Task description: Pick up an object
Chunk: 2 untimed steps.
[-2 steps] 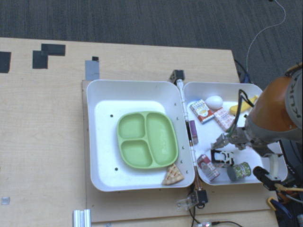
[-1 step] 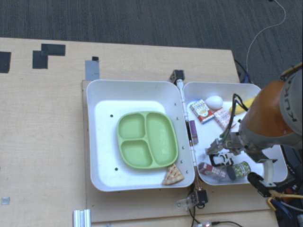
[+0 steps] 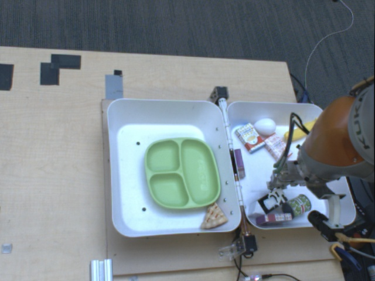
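Pincer (image 3: 276,191) hovers beside green can (image 3: 300,204), above dark packet (image 3: 273,217).

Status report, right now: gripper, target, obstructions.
Gripper low in right bin, above small dark item. Nothing visibly held. Green can, white egg, small carton crowd close by. Left bin: green tray, pizza slice.

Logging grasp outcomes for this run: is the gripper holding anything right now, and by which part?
Cannot be told. The gripper is low in the right bin, among the small items there, but nothing visibly sits between its fingertips.
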Each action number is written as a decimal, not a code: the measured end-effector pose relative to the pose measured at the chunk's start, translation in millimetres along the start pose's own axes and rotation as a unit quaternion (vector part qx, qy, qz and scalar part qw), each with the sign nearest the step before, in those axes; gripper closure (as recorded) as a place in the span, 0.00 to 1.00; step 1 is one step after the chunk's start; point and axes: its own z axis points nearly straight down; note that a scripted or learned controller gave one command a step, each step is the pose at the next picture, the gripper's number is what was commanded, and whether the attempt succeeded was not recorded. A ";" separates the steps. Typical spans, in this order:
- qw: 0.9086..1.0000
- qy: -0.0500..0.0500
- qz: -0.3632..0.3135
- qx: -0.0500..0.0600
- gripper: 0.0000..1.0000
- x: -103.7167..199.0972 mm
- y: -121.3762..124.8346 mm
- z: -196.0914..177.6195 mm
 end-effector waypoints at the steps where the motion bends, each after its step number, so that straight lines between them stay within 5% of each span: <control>1: 1.000 0.000 0.000 0.000 0.00 0.1 -0.1 0.1; 2: 1.000 -0.001 0.001 0.001 0.00 12.7 -1.3 28.0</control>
